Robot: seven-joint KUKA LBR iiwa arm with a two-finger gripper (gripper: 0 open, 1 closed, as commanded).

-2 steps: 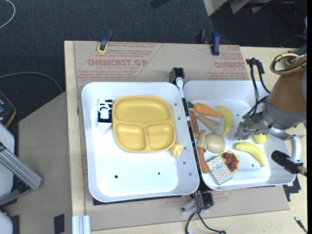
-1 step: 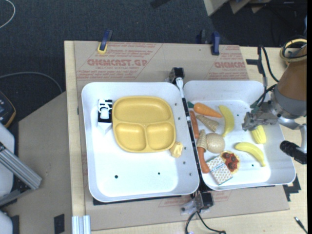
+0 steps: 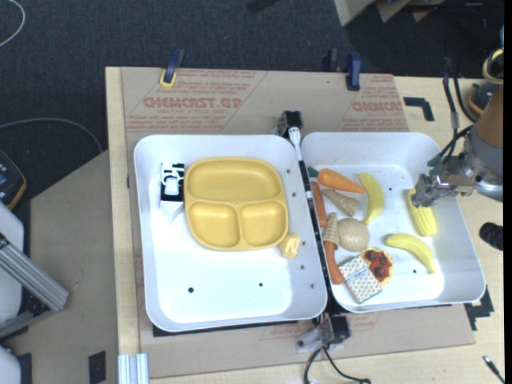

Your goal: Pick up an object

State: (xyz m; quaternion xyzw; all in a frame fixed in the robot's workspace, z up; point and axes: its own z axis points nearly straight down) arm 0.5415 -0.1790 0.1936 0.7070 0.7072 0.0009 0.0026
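Observation:
The right bin point(image 3: 460, 282) holds several toy foods: an orange carrot point(image 3: 340, 181), a curved yellow banana point(image 3: 373, 197), a second banana point(image 3: 411, 249), a beige round piece point(image 3: 352, 234), a cone-shaped piece point(image 3: 342, 203) and a pizza slice point(image 3: 378, 265). A short yellow corn-like piece point(image 3: 424, 218) lies near the bin's right wall. My gripper point(image 3: 426, 193) hangs at the right side of that bin, just above the upper end of the corn-like piece. Nothing is visibly held in it.
The left bin point(image 3: 224, 298) carries a yellow divided plate point(image 3: 236, 202), a black-and-white item point(image 3: 170, 182) at its left and a small pale yellow piece point(image 3: 290, 246) by the divider. Thin red-orange sticks point(image 3: 320, 208) lie along the right bin's left wall.

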